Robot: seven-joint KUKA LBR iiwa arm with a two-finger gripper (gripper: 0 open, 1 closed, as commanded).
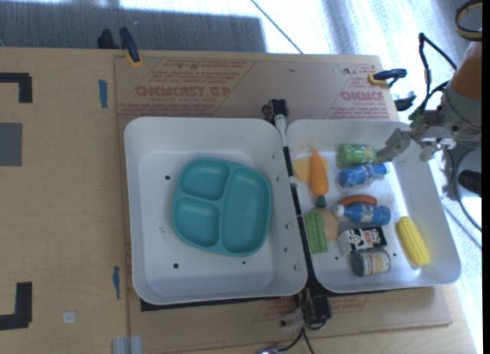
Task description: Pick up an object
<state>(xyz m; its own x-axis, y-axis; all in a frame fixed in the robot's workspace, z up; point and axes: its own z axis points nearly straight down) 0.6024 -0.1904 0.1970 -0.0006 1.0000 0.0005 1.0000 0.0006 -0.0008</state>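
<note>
Hand (396, 144) over right bin (436, 214), grip state unclear; cardboard-covered bench (69, 214), striped floor behind.

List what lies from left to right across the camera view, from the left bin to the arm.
Teal divided plate → green vegetable → black-and-white carton → corn cob → gripper → arm.

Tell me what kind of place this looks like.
Probably a robotics lab test bench: a robot arm reaches over two white bins, one holding toy food such as a corn cob, the other a teal divided plate.
</note>
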